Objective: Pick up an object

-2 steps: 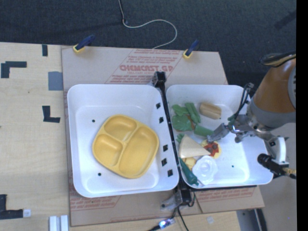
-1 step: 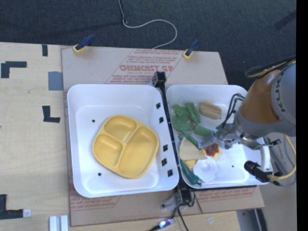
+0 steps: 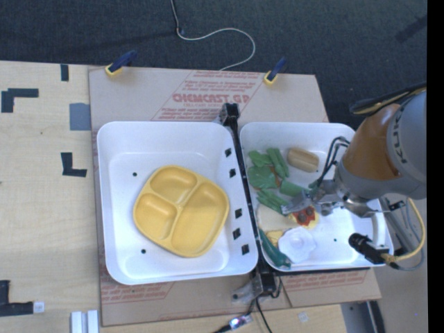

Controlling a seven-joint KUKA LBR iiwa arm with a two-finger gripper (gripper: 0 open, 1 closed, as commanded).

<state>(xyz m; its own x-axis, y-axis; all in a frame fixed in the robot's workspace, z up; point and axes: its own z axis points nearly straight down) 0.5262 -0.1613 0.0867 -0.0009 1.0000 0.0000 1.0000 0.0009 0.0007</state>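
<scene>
My gripper [image 3: 305, 205] is low in the right bin [image 3: 340, 254], reaching in from the right among a pile of small objects. Its tips sit over green leafy pieces [image 3: 267, 172] and right beside a small red and orange item [image 3: 305, 218]. A tan bread-like roll [image 3: 302, 159] lies at the back of the bin. A white cup-like piece [image 3: 298, 243] and a yellow bit [image 3: 275, 237] lie in front of the gripper. Nothing is seen lifted.
The left bin [image 3: 118, 144] holds a yellow divided plate [image 3: 181, 210]. A black divider [image 3: 239, 179] runs between the bins. The arm's grey body and orange band [image 3: 374, 151] cover the right bin's right side. A cable loops behind the bins.
</scene>
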